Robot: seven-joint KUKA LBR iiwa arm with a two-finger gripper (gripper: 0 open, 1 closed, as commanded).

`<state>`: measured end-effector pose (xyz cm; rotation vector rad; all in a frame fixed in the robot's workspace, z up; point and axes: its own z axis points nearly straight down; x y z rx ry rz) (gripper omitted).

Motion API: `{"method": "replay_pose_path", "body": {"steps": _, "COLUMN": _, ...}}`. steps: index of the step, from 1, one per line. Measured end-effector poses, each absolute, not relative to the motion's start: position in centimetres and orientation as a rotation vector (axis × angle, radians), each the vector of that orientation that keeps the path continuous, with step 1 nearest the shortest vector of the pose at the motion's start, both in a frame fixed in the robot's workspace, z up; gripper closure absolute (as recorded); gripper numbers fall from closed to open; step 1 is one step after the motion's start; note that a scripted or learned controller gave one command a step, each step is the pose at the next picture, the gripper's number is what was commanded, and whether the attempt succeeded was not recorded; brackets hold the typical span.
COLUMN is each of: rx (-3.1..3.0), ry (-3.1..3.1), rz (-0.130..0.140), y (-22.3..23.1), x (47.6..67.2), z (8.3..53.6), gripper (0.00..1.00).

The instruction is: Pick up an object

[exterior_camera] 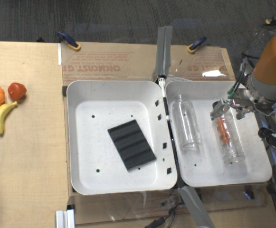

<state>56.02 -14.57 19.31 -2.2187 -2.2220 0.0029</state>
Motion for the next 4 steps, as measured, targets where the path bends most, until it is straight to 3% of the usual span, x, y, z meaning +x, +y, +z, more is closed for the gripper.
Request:
{"method": "replay_pose_path", "body": {"steps": 1, "rx": -2.174, "ry": -2.271, "rz": 0.0, "y": -18.6, "x": 59.3, "z": 9.3, "gripper": 0.0}}
{"method": "replay_pose_path", "body": {"steps": 2, "rx": -2.177, "ry": -2.267, "rz": 0.0, "y": -18.7, "x": 59.3, "z": 10.2, "gripper": 1.0}}
{"method": "replay_pose_path", "body": {"steps": 3, "rx": -2.061, "ry": -2.372, "rz": 0.001, "y": -14.1, "x": 61.9, "z": 19.4, "gripper": 1.0}}
{"method": "replay_pose_path", "body": {"steps": 4, "rx": -1.964, "ry": -2.469, "rz": -0.002, "y": -10.1, "x": 61.1, "z": 14.2, "gripper": 1.0}}
